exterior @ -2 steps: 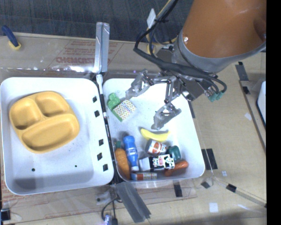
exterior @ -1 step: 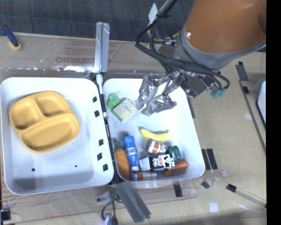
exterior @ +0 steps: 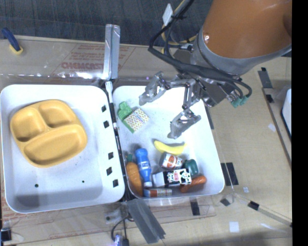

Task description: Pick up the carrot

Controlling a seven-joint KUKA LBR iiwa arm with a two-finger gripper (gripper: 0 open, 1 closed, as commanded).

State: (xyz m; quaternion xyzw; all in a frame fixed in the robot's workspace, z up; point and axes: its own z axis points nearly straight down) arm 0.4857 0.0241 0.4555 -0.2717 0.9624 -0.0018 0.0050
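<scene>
Carrot (exterior: 134, 178) at right bin's near-left corner, well apart from the spread, empty tool (exterior: 164, 109).

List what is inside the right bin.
Right bin holds a green-patterned packet, banana, blue bottle, carrot, small can and clustered toys; anything beneath that pile is hidden.

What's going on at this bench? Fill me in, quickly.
A robot arm reaches over the right bin, its gripper open above the bin's upper half and holding nothing. The carrot it is meant to pick up lies at the bin's lower left corner, beside a blue bottle, untouched. A banana and other toy groceries crowd the same end. The left bin holds a yellow divided plate.
</scene>
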